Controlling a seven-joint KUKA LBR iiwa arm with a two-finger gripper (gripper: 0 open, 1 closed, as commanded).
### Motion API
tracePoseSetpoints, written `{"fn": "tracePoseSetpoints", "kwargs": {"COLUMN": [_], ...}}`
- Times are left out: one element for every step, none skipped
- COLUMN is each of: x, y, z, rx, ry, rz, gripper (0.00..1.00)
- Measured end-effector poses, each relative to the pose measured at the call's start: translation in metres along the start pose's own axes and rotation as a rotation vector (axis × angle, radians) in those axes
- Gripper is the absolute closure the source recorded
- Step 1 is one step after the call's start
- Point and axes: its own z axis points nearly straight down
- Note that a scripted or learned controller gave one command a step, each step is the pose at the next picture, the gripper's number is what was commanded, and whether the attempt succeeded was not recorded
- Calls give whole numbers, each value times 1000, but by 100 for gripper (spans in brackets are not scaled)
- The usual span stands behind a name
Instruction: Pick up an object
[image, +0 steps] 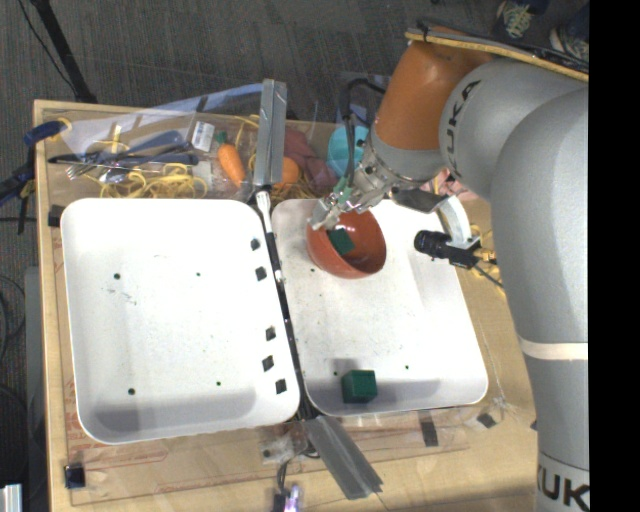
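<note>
A red-brown bowl (366, 256) lies tilted in the back part of the right bin (420, 330). Inside it sits a small dark green piece (344, 241). My gripper (336, 217) comes down from the orange-banded wrist to the bowl's back left rim, just above that green piece. A green block (359, 385) rests on the right bin's floor near the front edge, well away from the gripper.
The left bin (150, 320) adjoins the right one across a central divider (275, 300). Behind the bins lie yellow rubber bands (150, 182), an orange carrot-like toy (231, 162), a teal cup (342, 150) and plastic bags. A black cylinder (440, 245) juts out beside the arm.
</note>
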Motion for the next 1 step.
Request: {"fn": "tracePoseSetpoints", "kwargs": {"x": [11], "y": [-6], "z": [-28], "rx": [-1], "ry": [-2], "rz": [-267], "gripper": [100]}}
